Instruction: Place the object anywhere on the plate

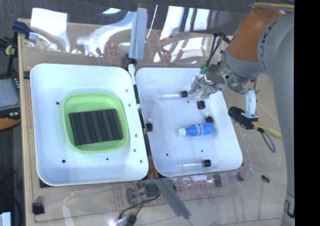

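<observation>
Left bin point(45, 120): holds the green plate point(95, 101), a rounded square dish with a dark ribbed insert point(95, 125) lying in its middle. The plate sits near the bin's centre, with bare white floor on all four sides, so a drop from above has open room.

Between the bins: the two inner walls meet in a raised ridge that any carried item must clear.

Right bin point(165, 160): several candidates lie apart from one another. A clear tube with a black cap point(172, 95) lies near the far wall, long axis left to right. A small blue bottle point(196, 130) lies mid-bin, long axis also left to right, white cap to the left. A second clear tube point(192, 163) lies just beside the near wall. Two small black pieces sit between them.

End effector point(202, 87): hangs over the far right part of the right bin, just right of the far tube's cap. Its opening cannot be told, and nothing can be made out in it.

Judgement: the far tube is nearest, lying just left; the plate lies well to the left, across the ridge.
</observation>
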`<state>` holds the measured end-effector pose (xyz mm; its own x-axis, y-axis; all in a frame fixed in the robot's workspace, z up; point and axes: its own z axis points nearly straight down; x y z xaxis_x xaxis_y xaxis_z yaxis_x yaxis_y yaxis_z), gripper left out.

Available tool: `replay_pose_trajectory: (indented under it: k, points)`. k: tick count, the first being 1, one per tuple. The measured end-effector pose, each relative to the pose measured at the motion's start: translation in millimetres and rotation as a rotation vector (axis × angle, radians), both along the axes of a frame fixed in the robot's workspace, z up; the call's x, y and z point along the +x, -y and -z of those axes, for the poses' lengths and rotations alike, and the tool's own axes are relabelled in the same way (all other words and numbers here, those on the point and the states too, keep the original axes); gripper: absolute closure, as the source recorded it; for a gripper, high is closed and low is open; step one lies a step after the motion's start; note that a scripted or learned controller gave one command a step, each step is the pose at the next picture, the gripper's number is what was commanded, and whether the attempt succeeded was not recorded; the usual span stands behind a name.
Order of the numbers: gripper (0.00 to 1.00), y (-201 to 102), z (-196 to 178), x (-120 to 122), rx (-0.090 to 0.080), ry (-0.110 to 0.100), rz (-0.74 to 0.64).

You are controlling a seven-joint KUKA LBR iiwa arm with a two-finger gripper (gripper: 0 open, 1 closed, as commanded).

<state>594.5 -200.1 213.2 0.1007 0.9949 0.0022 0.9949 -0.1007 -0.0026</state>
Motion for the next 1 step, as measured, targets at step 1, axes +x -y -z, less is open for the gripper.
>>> replay_pose_trajectory:
  k: [1]
  points:
    - [0.0, -0.1, 0.0, 0.1, 0.0, 0.0, 0.0]
